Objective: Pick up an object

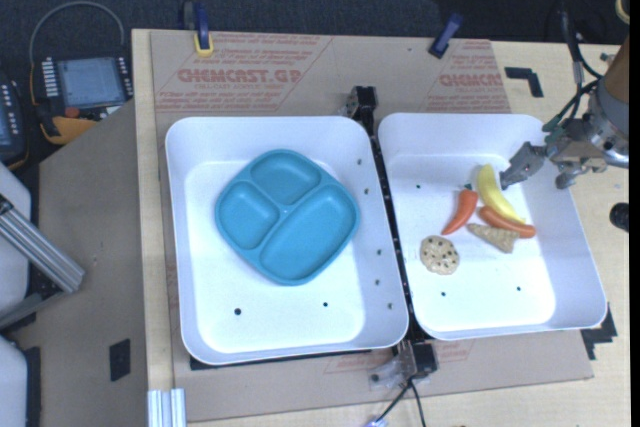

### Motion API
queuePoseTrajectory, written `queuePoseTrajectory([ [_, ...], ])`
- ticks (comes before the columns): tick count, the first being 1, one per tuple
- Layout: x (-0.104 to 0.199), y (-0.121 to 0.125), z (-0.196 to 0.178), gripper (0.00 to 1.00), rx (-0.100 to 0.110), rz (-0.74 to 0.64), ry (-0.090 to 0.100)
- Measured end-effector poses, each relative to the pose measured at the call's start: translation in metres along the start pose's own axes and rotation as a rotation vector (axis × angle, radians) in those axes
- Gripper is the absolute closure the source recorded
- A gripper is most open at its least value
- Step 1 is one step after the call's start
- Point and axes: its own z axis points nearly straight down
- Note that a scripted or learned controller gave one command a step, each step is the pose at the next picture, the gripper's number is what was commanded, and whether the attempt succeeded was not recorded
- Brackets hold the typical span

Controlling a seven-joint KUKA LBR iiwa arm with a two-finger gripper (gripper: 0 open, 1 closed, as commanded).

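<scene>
The gripper [545, 167] hung over the right bin [440, 310], its two fingers spread apart with nothing between them; just left of it lay a banana [497, 196]; against the banana lay an orange carrot [461, 212], a hot dog [509, 221] and a bread piece [494, 237]; a cookie [439, 255] sat lower left of the banana.

Left bin [200, 315] holds a blue divided plate [287, 215] — right bin [560, 300]: banana [497, 196], carrot [461, 211], cookie [439, 255]; gripper [545, 165] spread just right of the banana.
</scene>
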Motion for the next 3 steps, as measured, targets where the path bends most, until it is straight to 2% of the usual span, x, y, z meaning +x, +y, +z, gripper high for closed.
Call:
queuePoseTrajectory([
  [1, 0.0, 0.003, -0.006, 0.0, -0.011, -0.003, -0.003],
  [2, -0.003, 0.007, 0.056, 0.0, -0.005, -0.002, 0.0],
  [3, 0.002, 0.016, 0.106, 0.0, -0.009, -0.003, -0.001],
])
